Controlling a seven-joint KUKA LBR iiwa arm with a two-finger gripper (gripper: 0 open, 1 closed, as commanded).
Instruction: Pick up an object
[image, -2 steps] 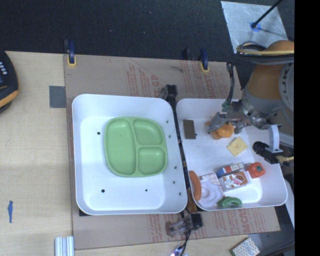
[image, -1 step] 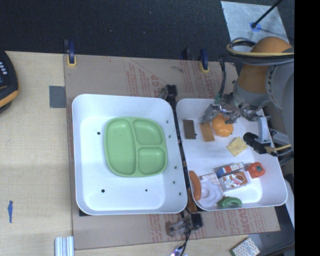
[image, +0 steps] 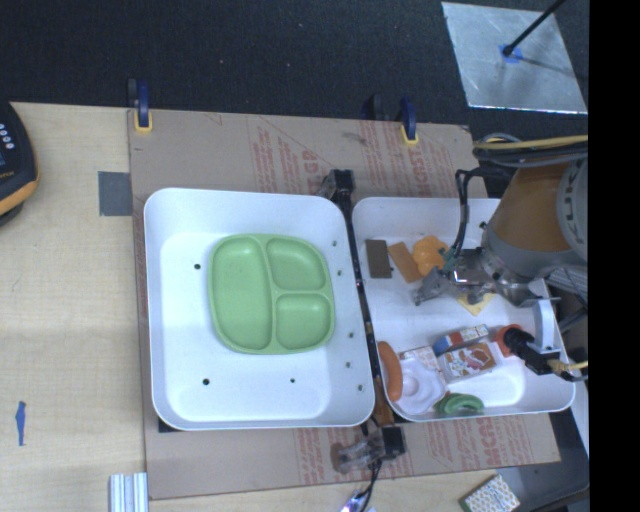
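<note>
**Pincer sitting in the right-side bin, grip state unclear**

Heads up: your pincer (image: 432, 291) is low over the floor of the bin on the view's right (image: 420, 204), pointing toward the divider between the 2 bins. You can't tell from this angle whether it's open or closed, and I can't see anything held in it.

Just above it in the view there's an orange piece (image: 430, 250), touching a tan card (image: 404, 262), with a dark rectangle (image: 378, 258) just beside that. A small yellow piece (image: 476, 296) peeks out right behind the pincer, under the wrist.

Toward the near edge of the same bin you've got a white-and-red packet (image: 463, 351), a red thing (image: 513, 338) at its right end, a brown sausage-shaped item (image: 388, 367) against the left wall, a white round piece (image: 420, 386) and a green ring (image: 461, 405).

The left bin (image: 180, 390) holds 1 green plate (image: 270, 292) with 3 compartments, lying flat and well apart from the pincer. Both bins sit on a cardboard sheet (image: 250, 150) on the tabletop (image: 60, 330).
</note>
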